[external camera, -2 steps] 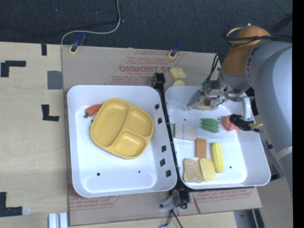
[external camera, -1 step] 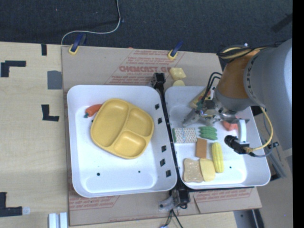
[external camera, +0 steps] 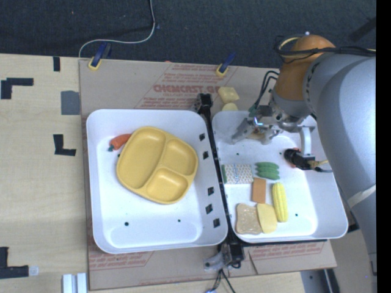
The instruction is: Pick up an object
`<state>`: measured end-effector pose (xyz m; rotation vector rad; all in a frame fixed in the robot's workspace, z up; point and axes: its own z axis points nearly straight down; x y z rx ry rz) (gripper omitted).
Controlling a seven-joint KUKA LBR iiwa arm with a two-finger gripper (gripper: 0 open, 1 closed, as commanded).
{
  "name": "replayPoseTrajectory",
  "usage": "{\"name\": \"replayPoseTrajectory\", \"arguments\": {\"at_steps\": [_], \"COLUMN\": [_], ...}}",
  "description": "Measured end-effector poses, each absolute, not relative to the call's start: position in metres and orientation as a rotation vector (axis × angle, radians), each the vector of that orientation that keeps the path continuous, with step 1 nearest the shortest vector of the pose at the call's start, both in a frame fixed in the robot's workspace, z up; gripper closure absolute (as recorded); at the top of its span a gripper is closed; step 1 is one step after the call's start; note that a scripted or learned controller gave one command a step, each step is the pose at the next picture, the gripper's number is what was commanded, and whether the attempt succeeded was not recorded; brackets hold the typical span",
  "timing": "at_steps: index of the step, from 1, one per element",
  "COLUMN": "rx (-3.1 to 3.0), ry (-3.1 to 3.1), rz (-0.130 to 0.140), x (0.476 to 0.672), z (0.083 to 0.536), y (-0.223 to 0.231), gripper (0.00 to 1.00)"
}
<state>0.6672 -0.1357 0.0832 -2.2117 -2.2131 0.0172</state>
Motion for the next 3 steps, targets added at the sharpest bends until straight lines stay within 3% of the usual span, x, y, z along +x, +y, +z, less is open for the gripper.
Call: {"name": "replayPoseTrajectory", "arguments": {"at_steps": [1, 2, 3], "rx": [-2.219, -2.222, -2.235], "ry": [-2.211, -2.228, -2.228], "rz": [0.001, 0.001, -0.001], "x": [0.586, 0.571, 0.529], "z": [0.105, 0.085, 0.087], "y": [-0.18, -0.138, -0.101], "gripper": [0.0, 0.0, 0.0]}}
